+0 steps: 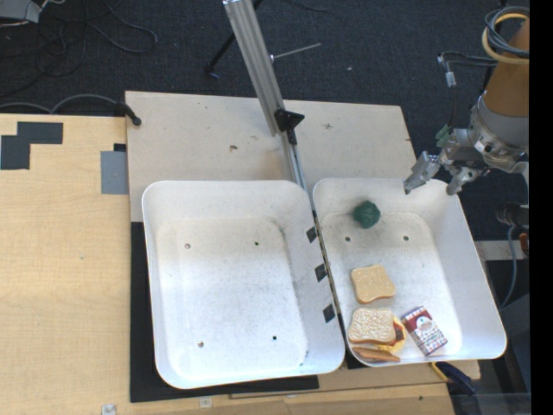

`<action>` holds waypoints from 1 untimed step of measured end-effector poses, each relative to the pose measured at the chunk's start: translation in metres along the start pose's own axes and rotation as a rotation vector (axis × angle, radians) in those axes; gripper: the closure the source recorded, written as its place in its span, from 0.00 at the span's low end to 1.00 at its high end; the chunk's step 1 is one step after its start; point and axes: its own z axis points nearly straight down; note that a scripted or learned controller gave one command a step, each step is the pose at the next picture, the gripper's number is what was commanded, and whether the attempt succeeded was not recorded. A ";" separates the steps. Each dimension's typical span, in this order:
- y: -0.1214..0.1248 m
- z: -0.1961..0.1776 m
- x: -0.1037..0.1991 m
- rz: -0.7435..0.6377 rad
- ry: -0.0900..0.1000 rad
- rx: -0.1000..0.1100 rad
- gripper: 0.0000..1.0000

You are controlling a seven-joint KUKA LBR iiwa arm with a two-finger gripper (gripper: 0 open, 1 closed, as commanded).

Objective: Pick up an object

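The right bin (462, 258) holds a dark green ball (367, 213) near its back, a slice of toast (372, 283) in the middle, a sandwich (376, 333) at the front, and a small red and white packet (425, 329) beside the sandwich. My gripper (436, 176) hangs over the back right corner of that bin, above and to the right of the green ball. Its two fingers stand apart with nothing between them.
The left bin (173, 232) sits beside the right one, with black clips (318, 271) along their shared edge. A slanted aluminium post (259, 67) rises behind the bins. A wooden table top (60, 275) lies to the left.
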 end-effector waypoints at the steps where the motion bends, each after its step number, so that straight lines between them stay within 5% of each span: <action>1: 0.006 0.052 0.008 -0.002 0.001 0.001 0.00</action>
